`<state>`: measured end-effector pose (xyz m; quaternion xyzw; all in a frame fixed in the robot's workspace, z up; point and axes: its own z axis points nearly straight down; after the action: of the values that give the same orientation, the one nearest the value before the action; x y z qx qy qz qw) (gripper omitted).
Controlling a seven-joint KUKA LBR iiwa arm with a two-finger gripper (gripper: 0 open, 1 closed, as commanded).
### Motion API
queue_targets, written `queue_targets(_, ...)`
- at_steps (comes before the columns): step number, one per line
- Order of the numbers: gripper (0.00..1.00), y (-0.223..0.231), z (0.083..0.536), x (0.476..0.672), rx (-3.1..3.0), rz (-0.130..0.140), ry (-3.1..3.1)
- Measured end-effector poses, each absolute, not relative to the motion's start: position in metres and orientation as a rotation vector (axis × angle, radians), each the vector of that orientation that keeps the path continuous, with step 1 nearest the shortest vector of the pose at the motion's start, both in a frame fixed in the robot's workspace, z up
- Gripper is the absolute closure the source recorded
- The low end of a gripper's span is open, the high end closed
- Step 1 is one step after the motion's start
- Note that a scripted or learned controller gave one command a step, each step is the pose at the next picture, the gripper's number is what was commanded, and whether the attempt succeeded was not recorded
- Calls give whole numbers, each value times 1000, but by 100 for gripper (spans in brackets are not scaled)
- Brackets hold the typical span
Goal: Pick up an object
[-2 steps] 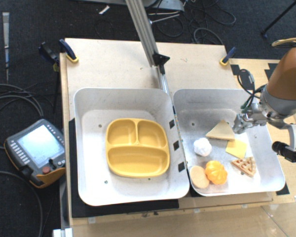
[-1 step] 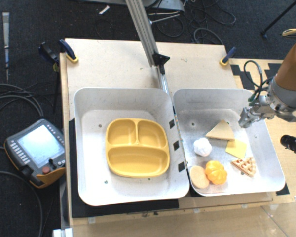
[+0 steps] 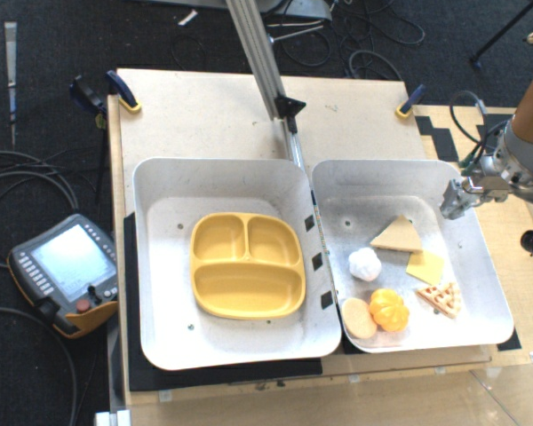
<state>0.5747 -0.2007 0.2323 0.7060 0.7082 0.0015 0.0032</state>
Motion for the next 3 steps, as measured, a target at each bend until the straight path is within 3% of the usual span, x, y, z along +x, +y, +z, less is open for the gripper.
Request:
queue_targets(1,100,-201,258,576,2215,3,2222)
queue_targets(3,100,-85,266,589,2211,4,2232)
